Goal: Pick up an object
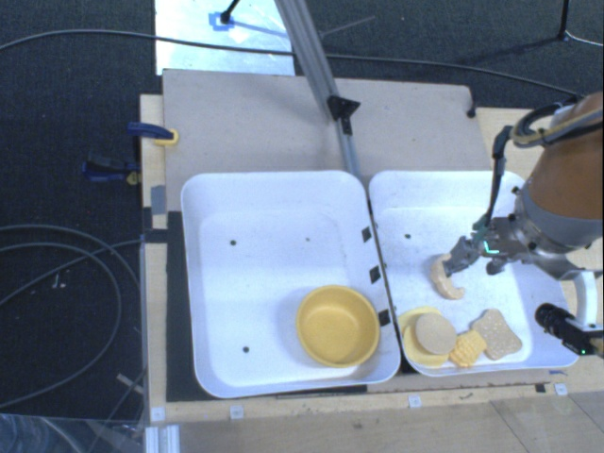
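While the end effector [460, 261] hangs low in the right bin [415, 201], its grip state cannot be told.
A croissant [445, 280] lies just beneath it, apart from the bowl [338, 325] in the left bin [255, 196].

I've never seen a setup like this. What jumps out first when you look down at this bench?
Probably the yellow bowl, bright against the left white bin, near its front right corner. Next, the grey and orange robot arm reaching in from the right, its claw low over a pale curved piece in the right bin. Toy foods cluster at that bin's front: a yellow plate bearing a round tan piece, a waffle, a bread slice.
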Motion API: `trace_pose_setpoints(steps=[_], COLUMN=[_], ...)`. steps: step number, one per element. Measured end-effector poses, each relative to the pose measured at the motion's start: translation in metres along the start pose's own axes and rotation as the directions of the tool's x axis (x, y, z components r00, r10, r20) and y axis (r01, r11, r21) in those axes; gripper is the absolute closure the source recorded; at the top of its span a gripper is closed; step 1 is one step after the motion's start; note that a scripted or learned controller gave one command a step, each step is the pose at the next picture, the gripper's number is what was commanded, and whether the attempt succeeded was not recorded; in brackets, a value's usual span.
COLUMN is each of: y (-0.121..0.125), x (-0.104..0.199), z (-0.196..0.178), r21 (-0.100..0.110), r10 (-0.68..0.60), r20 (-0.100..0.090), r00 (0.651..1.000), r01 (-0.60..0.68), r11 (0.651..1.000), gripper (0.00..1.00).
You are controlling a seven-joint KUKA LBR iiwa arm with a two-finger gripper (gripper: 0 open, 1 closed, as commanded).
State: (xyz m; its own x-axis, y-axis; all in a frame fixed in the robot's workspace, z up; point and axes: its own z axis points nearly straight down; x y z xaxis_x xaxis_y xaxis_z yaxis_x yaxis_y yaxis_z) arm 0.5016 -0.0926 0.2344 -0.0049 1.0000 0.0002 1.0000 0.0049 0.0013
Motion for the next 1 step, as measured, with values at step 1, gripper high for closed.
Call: trace_pose_setpoints(steps=[1], y=[0.0001], x=[0.0], z=[-0.0002], r21=[0.0], r10=[0.0], r20=[0.0], r00=[1.0], r01=[0.0], r11=[1.0], gripper=[0.0])
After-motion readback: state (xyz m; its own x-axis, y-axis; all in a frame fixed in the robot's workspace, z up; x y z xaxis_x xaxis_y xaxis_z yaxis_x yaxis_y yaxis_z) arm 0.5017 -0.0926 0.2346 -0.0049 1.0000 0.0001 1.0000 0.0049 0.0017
